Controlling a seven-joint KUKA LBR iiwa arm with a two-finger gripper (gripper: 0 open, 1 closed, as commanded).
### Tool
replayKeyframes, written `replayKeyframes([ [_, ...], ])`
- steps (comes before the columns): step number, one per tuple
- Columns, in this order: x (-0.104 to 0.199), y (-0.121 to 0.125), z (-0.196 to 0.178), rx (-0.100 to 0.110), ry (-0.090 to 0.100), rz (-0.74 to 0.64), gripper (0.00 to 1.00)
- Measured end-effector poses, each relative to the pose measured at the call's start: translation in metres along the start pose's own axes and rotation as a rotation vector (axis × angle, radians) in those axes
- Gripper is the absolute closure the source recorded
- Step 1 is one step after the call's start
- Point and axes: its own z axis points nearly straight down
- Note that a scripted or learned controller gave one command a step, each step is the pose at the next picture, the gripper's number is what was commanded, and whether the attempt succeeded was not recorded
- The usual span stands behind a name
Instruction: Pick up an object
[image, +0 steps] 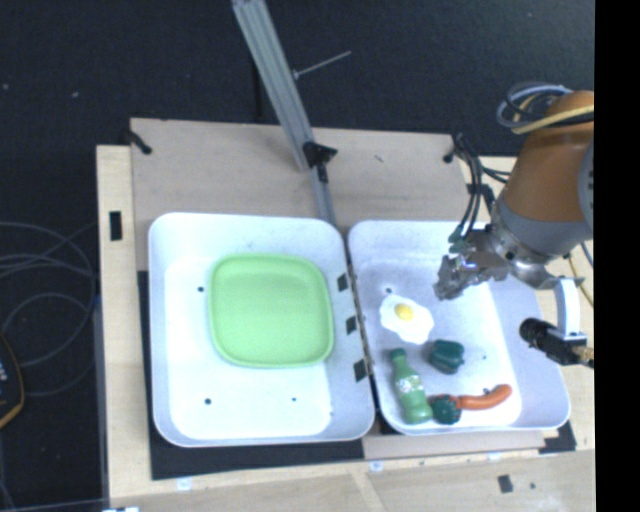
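Gripper (452, 280) above right bin (520, 415); fried egg (405, 318) just beside

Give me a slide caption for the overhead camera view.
Gripper above right bin holding toy egg, bottle; green plate in left bin.

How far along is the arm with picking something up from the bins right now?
Nothing looks picked yet. The fried egg, dark green pepper, green bottle and red sausage all lie on the right bin floor; the green plate sits in the left bin. In hand: the tool hangs above the right bin, up and right of the egg. Left: descending, gripping, lifting.
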Motion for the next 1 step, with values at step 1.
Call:
replayKeyframes([
  [1, 0.0569, 0.0087, -0.0075, 0.000, 0.001, -0.002, 1.00],
])
